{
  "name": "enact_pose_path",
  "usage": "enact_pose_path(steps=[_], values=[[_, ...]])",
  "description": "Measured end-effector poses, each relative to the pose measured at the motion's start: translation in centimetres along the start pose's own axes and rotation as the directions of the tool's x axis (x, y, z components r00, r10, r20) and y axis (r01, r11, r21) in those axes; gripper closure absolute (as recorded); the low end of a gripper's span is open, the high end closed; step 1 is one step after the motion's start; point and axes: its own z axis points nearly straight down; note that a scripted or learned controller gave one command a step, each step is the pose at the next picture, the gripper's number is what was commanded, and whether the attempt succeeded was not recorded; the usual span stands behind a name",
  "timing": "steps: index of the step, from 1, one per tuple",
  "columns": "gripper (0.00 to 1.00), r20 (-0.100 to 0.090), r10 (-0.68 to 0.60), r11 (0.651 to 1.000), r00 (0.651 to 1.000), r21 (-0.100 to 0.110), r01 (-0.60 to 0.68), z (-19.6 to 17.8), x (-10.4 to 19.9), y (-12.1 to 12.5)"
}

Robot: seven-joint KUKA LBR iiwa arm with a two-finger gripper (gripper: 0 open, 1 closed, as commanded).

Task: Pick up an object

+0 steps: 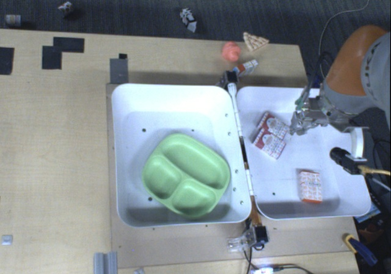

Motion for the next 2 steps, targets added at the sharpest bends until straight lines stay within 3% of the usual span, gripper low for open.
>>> enact_pose_path(steps=[1,2], values=[[0.00,0.000,-0.001,1.000,1.000,0.002,0.001,0.1,0.0,0.0],[0.00,-0.001,-0.001,1.000,1.000,-0.001,0.001,5.6,4.4,-3.2]])
